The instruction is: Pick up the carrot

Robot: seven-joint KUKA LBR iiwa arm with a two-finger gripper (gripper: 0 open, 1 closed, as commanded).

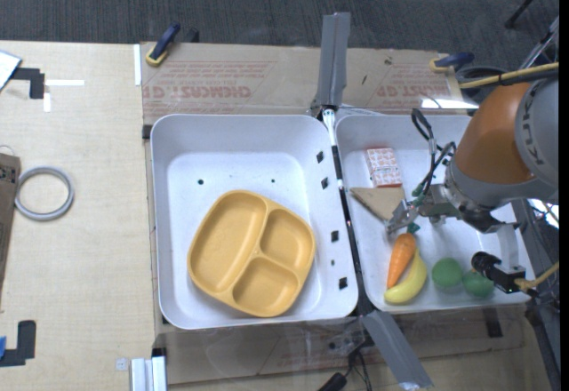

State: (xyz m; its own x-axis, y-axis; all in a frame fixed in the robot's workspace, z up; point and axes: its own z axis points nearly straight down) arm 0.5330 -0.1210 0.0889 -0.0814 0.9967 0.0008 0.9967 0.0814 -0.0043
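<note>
The banana [407, 286] lies along the right bin's [511, 305] front edge, touching the carrot [400, 260] beside it. The gripper [400, 222] hangs just above the carrot's top; whether its jaws are open, I cannot tell. Approach step; next, descend and close.

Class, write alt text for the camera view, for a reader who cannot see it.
A robot hand hangs just above the top of a carrot in the right bin, beside a banana. The left bin holds a yellow divided plate.
</note>
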